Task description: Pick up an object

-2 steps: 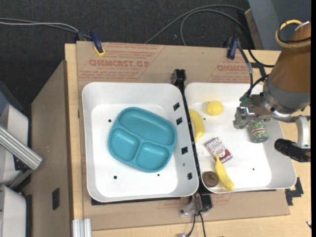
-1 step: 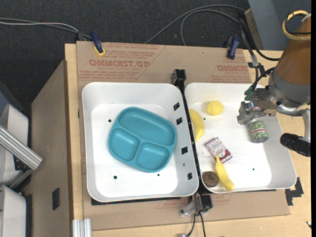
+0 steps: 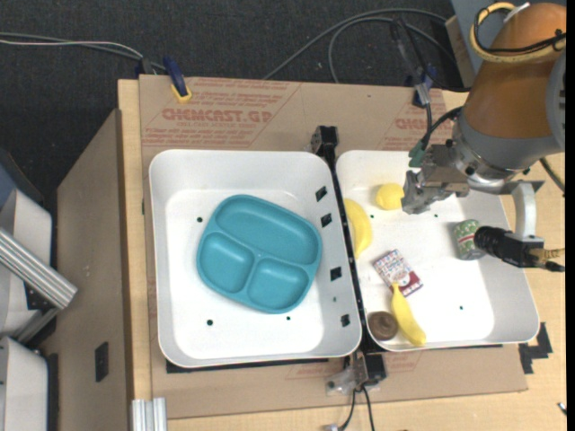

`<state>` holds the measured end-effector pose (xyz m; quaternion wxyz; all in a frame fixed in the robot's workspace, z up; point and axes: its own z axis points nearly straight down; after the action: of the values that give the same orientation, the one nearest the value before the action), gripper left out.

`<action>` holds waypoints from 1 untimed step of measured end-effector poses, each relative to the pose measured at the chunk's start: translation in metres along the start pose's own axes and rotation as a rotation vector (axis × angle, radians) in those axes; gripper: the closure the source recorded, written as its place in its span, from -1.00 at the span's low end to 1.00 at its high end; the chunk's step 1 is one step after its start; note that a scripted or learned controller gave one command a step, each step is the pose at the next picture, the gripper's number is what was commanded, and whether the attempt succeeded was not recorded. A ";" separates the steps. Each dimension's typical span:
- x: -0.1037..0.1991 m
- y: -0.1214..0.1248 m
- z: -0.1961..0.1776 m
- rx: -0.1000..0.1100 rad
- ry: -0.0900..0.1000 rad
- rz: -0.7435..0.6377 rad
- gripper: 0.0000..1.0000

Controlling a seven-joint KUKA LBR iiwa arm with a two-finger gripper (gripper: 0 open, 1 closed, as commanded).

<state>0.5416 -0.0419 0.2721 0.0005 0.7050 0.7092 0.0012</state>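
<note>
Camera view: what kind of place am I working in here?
Most likely a robotics lab test bench, not a kitchen. Two white bins sit on a cardboard sheet held by clamps, cables trail over a dark floor, and the objects are toys: a teal divided plate and a banana.

The counter (image 3: pixel 90 205) is a light wooden surface, and a brown cardboard sheet (image 3: pixel 225 106) printed with red lettering lies flat across most of it. Two shallow white bins rest side by side on the cardboard — the left bin (image 3: pixel 175 330) and the right bin (image 3: pixel 512 317) — touching along their inner edges at the middle. A blue and yellow clamp (image 3: pixel 177 81) grips the cardboard's far left edge, and another clamp (image 3: pixel 421 89) sits at the far right edge.
</note>
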 end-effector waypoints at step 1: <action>0.043 0.019 0.019 0.002 0.000 0.000 1.00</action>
<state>0.5605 0.0014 0.2533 -0.0005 0.7049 0.7093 0.0005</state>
